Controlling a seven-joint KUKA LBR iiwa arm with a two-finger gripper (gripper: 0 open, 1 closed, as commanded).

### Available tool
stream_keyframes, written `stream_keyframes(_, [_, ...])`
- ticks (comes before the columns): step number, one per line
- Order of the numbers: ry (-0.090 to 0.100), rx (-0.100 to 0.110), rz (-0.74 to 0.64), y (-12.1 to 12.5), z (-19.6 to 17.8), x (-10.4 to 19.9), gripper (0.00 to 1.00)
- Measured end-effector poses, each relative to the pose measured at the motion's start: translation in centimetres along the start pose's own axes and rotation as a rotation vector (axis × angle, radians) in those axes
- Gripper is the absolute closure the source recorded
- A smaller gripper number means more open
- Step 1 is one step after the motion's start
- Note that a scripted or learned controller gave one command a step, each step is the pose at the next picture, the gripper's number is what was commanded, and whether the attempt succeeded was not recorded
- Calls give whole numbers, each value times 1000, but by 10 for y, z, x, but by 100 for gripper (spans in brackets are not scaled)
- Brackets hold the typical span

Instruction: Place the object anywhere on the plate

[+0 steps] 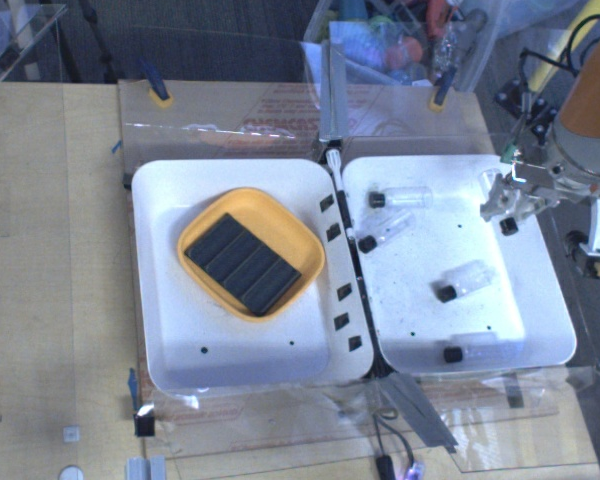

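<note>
Surveying your station, you have two shallow white bins side by side on the tabletop. Left white bin [160, 358]: one yellow rounded-square plastic plate [200, 230] near its centre, carrying a dark ribbed rectangular pad [243, 263]. Right white bin [540, 308]: four small clear plastic vials with black caps. One clear vial [400, 198] lies near the far edge, a second clear vial [380, 232] just beside the inner wall, a third clear vial [462, 280] near the centre, a fourth clear vial [475, 349] against the near edge.

Arm: grey with an orange band [587, 103], reaching in over the right bin's far right corner. The gripper [507, 206] hangs there; you cannot tell from this view how wide it stands, and nothing is visibly held.

Step in hand, by your reading: the approach before any pick, with nothing yet carried toward the plate. Every vial lies apart from the gripper; the far-edge vial is nearest, the centre one sits toward the near side of it.

Next move calls for you to settle on one vial, descend squarely over it, close across its narrow body, then cross the dividing wall to the plate.
</note>
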State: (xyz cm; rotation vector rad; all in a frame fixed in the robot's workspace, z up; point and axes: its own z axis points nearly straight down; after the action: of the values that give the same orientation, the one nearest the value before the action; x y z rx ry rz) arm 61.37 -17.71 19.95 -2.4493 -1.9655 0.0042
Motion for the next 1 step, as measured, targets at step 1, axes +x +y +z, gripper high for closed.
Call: stream_keyframes(1, [2,2,-126,1,12,46,100])
